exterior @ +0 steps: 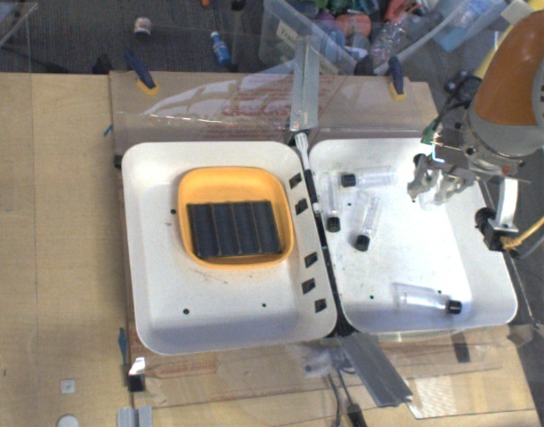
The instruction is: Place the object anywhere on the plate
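1. The end effector (434,183) hangs over the far right part of the right-hand shallow white bin (485,305), its pale metal tip pointing down; from this slant I cannot tell how far it is open, and nothing can be made out in its hold.
2. Below and left of it lie the candidates: clear plastic tubes with black caps. One tube (361,180) rests at the far left of that bin, another (365,225) lies near the middle, tilted, and a third (426,300) sits along the near side, well apart from the rest.
3. A small black cap or short vial (332,224) sits just beside the divider between the bins; too small to say more.
4. The target waits across the way: an orange rounded-square plate (190,189) in the left-hand white bin (156,323), carrying a dark ribbed rectangular insert (233,229).
5. My read: no tube has reached the plate yet, so the pick comes first. The arm is parked on the tube side because that is where the pickings are.
6. Those tubes are round and slick, so they may well roll out of a pinch.
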Robot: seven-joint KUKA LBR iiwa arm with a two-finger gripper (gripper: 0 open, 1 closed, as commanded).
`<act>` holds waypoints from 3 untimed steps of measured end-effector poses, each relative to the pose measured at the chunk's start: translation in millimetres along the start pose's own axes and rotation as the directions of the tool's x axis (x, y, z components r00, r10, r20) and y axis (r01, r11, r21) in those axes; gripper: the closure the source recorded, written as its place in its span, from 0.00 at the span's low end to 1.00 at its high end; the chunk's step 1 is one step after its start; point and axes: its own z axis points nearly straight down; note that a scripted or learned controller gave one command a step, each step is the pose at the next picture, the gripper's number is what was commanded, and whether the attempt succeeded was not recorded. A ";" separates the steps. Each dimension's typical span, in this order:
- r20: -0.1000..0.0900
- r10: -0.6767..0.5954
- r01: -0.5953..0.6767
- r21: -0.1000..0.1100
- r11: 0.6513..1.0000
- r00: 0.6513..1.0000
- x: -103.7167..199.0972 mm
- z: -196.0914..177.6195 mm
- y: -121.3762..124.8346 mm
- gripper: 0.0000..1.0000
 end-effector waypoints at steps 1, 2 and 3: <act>0.001 -0.143 0.143 -0.004 0.990 0.990 20.1 -10.7 42.8 1.00; 0.001 -0.206 0.206 -0.005 0.979 0.979 29.2 -42.0 57.7 1.00; 0.002 -0.259 0.259 -0.005 0.966 0.966 24.1 -63.7 59.1 1.00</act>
